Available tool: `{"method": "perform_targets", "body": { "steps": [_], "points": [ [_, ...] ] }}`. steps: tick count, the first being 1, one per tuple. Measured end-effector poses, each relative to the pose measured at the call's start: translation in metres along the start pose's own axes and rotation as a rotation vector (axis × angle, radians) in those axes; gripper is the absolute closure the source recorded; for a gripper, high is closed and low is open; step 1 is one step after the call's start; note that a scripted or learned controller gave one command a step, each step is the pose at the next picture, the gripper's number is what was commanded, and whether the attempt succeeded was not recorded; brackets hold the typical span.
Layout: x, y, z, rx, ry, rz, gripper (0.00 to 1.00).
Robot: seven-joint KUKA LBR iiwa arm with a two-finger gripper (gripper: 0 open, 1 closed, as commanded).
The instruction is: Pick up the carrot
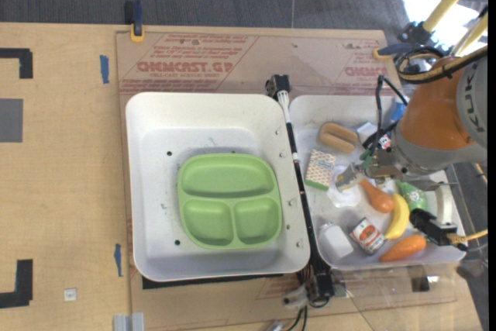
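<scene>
Crowded right bin (329,108).
We see banana (398,217) and can (367,235) beside the gripper (363,173), crowding the carrot (377,198).

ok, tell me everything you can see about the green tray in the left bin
The tray is pale green, looks like moulded plastic, with rounded corners. It has three compartments: one wide one on the far side and two smaller ones side by side nearer the camera. It lies flat and upright on the floor of the left bin, roughly centred, apart from the walls. Nothing sits in it or touches it.
</scene>
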State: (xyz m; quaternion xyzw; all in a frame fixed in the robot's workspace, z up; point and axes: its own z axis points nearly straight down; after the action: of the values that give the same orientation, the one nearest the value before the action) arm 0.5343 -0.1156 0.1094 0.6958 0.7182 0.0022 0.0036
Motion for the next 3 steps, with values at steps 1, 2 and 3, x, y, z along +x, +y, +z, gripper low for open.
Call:
{"method": "perform_targets", "body": {
  "steps": [1, 2, 3],
  "points": [
    [-0.026, -0.052, 0.019, -0.004, 0.000, -0.228, 0.00],
    [0.015, -0.019, 0.020, -0.009, -0.008, -0.092, 0.00],
    [0.015, 0.023, 0.020, -0.001, -0.001, 0.186, 0.00]
  ]
}}
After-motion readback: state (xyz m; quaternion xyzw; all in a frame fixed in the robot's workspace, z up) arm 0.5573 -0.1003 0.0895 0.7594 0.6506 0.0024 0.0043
